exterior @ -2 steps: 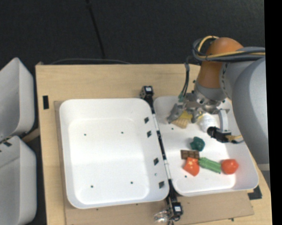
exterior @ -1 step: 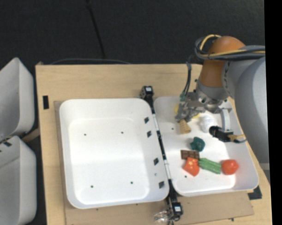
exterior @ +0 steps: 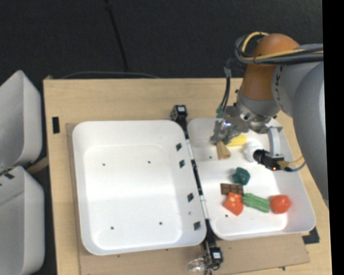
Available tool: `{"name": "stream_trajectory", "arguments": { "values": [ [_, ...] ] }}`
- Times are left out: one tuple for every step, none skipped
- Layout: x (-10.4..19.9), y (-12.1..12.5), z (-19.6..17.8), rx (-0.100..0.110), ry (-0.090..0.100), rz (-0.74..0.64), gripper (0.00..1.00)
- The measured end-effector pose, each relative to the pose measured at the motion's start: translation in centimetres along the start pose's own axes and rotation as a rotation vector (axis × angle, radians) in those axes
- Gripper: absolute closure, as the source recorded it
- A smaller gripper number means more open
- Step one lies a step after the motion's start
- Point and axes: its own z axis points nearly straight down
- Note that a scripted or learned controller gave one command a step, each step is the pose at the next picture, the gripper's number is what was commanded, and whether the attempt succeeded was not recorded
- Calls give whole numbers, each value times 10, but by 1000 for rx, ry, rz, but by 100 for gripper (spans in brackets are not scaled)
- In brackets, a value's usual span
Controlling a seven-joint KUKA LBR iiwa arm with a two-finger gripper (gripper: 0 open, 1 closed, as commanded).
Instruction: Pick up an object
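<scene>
Tan block (exterior: 222, 151) partly hidden under end effector (exterior: 221, 136); can't tell grip state.

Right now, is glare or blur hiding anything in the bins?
Camera view: the left bin floor is washed bright, nearly featureless; the gripper area is soft and shadowed, the tan block beneath it blurry; the green piece and red pieces read clearly.

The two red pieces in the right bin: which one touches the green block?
The red piece at the green block's left end, just below the brown piece. The other red piece sits slightly apart, off its right end.
</scene>
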Motion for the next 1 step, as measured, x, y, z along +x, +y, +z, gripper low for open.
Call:
{"name": "stream_trajectory", "arguments": {
  "values": [
    [68,13,-48,-15,4,-10,100]
  ]
}}
